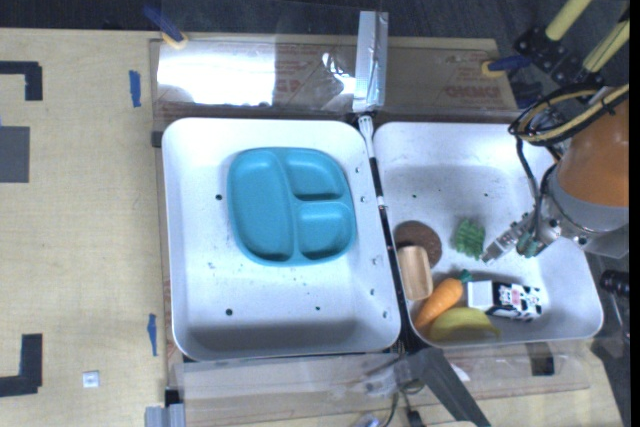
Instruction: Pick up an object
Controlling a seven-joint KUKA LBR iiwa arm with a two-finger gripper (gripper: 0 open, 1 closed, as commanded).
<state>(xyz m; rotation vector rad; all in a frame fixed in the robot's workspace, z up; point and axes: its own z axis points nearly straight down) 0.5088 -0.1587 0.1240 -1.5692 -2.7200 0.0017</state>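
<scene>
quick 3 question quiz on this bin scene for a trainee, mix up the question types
1. True or false: the blue divided plate lies in the same bin as the carrot.
2. Which lies closest to the hand? A) green broccoli piece B) banana C) blue plate
3. Fill in: the arm's band is coloured ____.

Key: 1 false; 2 A; 3 orange.

blue plate (291,205), orange carrot (440,300), green broccoli (468,237)
</scene>
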